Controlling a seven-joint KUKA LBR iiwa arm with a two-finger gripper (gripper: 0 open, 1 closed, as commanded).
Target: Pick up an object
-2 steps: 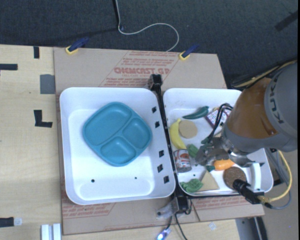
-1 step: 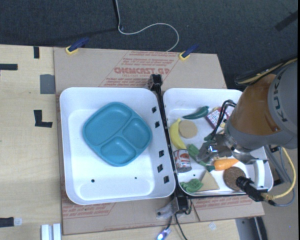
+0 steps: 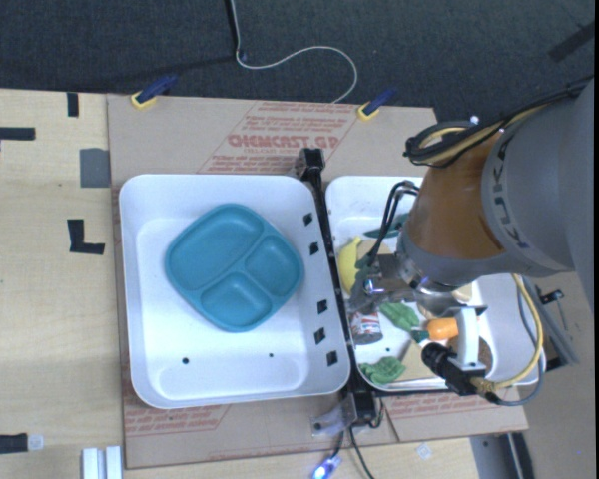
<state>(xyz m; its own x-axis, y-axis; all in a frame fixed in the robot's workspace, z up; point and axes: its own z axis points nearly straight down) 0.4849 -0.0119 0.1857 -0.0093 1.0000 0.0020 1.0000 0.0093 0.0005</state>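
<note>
The arm reaches down from the right into the right bin (image 3: 364,196). Its gripper (image 3: 379,289) sits low over a pile of small objects near that bin's left side. Under and around it lie a yellow piece (image 3: 348,258), a green leafy piece (image 3: 400,316), an orange piece (image 3: 440,328), a small dark packet (image 3: 365,327) and another green piece (image 3: 383,370). The wrist hides much of the pile.
The left bin (image 3: 145,267) holds a blue divided plate (image 3: 235,265) tilted on its floor. A black divider (image 3: 324,257) with clips runs between the bins. Cables (image 3: 524,357) loop beside the arm at the right bin's near corner.
</note>
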